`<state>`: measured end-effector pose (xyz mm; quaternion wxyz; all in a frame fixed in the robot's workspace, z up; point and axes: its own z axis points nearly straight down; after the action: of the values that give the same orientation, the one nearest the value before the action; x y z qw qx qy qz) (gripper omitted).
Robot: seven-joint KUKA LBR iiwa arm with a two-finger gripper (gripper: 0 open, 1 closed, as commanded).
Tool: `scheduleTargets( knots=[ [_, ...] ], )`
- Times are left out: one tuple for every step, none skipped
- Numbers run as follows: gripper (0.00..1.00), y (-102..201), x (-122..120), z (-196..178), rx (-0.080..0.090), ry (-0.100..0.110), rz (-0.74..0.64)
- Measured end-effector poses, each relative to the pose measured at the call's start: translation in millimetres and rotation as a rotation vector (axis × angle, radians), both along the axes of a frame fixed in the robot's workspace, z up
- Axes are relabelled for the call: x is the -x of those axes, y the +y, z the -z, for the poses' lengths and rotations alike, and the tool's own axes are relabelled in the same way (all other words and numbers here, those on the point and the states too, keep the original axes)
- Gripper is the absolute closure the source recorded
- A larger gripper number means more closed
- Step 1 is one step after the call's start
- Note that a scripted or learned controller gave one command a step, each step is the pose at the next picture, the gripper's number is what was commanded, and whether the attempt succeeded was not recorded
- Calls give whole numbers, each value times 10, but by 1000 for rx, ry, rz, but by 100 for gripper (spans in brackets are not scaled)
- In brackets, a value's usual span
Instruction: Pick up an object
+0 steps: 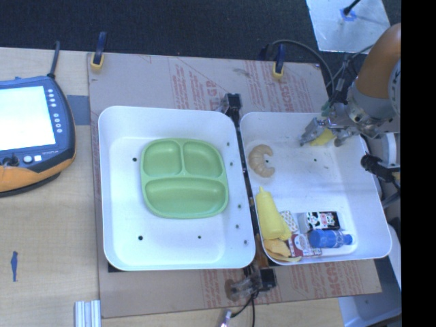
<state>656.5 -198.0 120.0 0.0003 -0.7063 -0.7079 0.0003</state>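
A small yellow object (324,137) sits between my fingers at the far side of the right bin (354,182); my pincer (319,135) is clenched on it, just above the bin floor. Nearer in that bin, a croissant (261,160) lies by the left wall. Along the near edge rest a yellow banana-like toy (270,216), a black-and-white packet (320,219) and a blue bottle (329,239), close together. In the left bin (122,182) a green divided plate (184,178) lies flat. A tablet controller (30,131) rests well apart on the bench.
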Motion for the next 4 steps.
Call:
scheduleTargets(
  knots=[
    [0, -132, -2, -137, 0, -1, -1],
    [0, -136, 18, 129, -2, 9, -1],
    [0, 24, -4, -1288, 0, -2, -1],
    [0, -137, 444, -456, 0, 4, -2]
  ],
)
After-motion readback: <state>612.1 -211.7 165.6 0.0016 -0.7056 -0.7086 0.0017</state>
